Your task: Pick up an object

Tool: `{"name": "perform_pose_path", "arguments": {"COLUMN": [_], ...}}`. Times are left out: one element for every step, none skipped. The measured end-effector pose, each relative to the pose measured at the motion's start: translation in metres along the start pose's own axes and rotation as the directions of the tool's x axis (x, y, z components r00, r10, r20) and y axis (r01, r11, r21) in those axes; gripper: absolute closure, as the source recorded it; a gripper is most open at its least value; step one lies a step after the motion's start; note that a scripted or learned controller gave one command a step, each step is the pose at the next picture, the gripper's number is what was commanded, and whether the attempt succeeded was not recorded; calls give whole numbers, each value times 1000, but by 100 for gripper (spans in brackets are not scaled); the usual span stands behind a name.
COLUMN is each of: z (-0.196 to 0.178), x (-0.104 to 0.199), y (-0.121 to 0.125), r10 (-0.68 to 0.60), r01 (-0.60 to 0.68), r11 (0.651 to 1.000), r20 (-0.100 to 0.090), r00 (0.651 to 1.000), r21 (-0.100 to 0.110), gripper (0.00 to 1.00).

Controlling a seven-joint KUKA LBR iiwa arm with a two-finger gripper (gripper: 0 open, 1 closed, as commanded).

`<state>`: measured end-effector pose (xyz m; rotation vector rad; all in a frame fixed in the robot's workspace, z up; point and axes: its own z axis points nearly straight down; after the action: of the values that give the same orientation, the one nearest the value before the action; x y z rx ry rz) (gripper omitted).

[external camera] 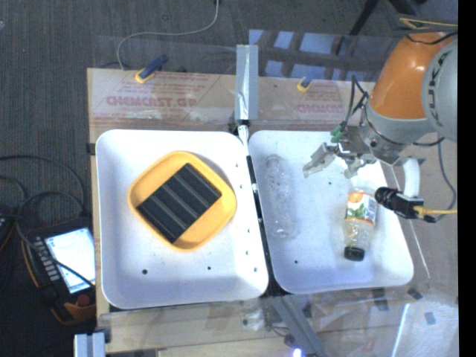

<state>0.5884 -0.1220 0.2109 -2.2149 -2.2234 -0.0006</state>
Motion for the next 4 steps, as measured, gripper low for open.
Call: {"name": "perform_pose_path", "arguments": {"z": [30, 115, 117, 106], "x": [-69, -93, -94, -96], "y": [11, -33, -82, -80], "r10": [-54, -151, -169, -164], "r01": [54, 151, 169, 164], "r11": [999, 988, 985, 986], "r20": [5, -1, 4, 9], "r00": [999, 989, 986, 986], "r21": [1, -6, -26, -34], "gripper": [0, 0, 0, 100]}}
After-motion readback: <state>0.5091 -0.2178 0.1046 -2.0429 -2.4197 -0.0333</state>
